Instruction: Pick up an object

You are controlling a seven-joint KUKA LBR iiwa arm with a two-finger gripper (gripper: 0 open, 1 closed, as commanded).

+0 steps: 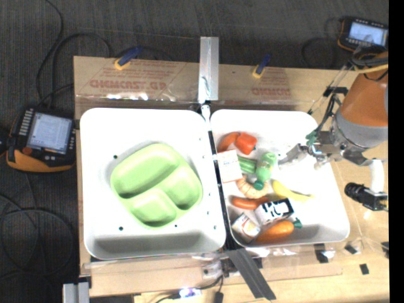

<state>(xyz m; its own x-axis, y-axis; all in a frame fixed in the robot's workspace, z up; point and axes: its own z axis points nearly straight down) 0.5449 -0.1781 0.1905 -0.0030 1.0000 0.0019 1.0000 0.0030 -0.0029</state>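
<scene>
So my gripper (291, 155) is hanging over the right bin (328, 223), near its right wall and up toward the back half. Honestly can't tell if it's spread or pinched from this angle, too small and dark, and nothing visible is caught in it.

All the stuff to grab is piled along the left side of that right bin. Working from the green bottle (264, 163), which sits just left of my gripper tip: an orange-red pepper-looking thing (243, 142) is behind it, a white carton with a red label (228, 166) is to its left, touching the divider side. A yellow banana (289, 191) lies just in front of the bottle, and an orange sausage-shaped piece (245, 202) sits front-left of it. Further toward the front there's a black-and-white box (275, 209) resting on an orange carrot-ish thing (275, 231), with a small white cup (245, 225) beside that.

The left bin (95, 232) holds a green divided tray (156, 183), well apart from the bottle.
</scene>
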